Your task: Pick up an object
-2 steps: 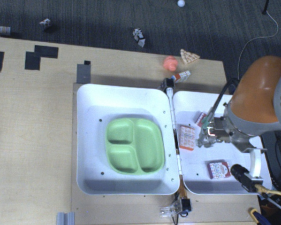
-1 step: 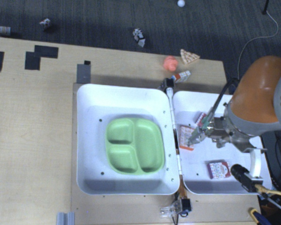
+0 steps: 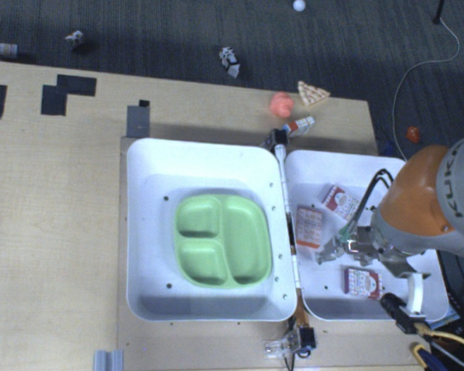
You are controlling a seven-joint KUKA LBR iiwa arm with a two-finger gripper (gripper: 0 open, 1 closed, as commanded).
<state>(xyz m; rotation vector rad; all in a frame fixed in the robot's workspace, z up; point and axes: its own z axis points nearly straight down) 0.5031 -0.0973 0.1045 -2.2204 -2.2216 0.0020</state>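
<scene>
Down in the right bin (image 3: 423, 313), three small red-and-white packets lie flat. The packet by the divider (image 3: 309, 227) runs its long axis up and down the view, just beside the rim between the bins. The upper packet (image 3: 339, 201) is tilted, its long axis slanting toward the upper right. The lower packet (image 3: 362, 283) lies with its long side across the view, near the bin's front wall.

And here's the arm (image 3: 425, 203), reaching in from the right, orange band bulging over the bin's right half, wrist angled down and leftward. The gripper (image 3: 339, 248) sits low between the three packets, tips pointing left; whether its fingers are apart or together, I cannot tell, the view is too blurred there.

Over in the left bin (image 3: 137, 215), a green divided tray (image 3: 223, 239) rests in the middle.
</scene>
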